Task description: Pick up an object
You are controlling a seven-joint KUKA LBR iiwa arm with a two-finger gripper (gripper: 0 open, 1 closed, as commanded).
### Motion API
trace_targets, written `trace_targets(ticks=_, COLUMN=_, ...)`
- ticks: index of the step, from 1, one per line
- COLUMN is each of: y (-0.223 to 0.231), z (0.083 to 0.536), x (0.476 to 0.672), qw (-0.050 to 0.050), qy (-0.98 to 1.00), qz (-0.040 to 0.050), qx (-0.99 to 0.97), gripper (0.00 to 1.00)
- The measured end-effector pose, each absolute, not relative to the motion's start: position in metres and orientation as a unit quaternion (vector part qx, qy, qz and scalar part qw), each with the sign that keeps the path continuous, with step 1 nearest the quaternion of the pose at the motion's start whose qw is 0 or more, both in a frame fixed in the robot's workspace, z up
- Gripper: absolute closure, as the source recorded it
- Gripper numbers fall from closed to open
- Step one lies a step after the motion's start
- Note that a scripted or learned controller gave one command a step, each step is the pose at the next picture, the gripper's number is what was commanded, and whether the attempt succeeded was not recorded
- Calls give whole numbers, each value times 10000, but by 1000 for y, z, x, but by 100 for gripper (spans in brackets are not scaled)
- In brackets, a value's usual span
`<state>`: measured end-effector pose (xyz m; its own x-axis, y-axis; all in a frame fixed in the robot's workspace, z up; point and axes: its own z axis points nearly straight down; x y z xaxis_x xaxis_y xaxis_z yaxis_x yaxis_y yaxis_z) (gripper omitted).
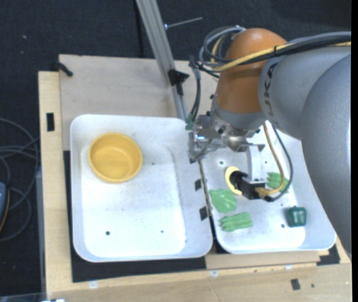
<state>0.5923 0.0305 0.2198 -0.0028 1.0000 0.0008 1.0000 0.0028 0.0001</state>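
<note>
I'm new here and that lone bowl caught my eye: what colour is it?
Yellow. The bowl shows plainly in the camera view.

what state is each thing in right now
yellow bowl: upright, nothing in it, in the left bin
light green piece: lying loose in the right bin
ribbed green piece: lying flat, right bin
dark green piece: lying loose, right bin
gripper: low by the rim between the bins

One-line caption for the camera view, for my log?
Pincer at the right bin's inner edge, beside green pieces; yellow bowl sits in the left bin.
</note>
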Motion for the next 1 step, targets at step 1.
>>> trace_targets(ticks=1, y=81, z=221, x=570, qw=4, qy=-7086, qz=-5, qx=-7056, gripper=100)
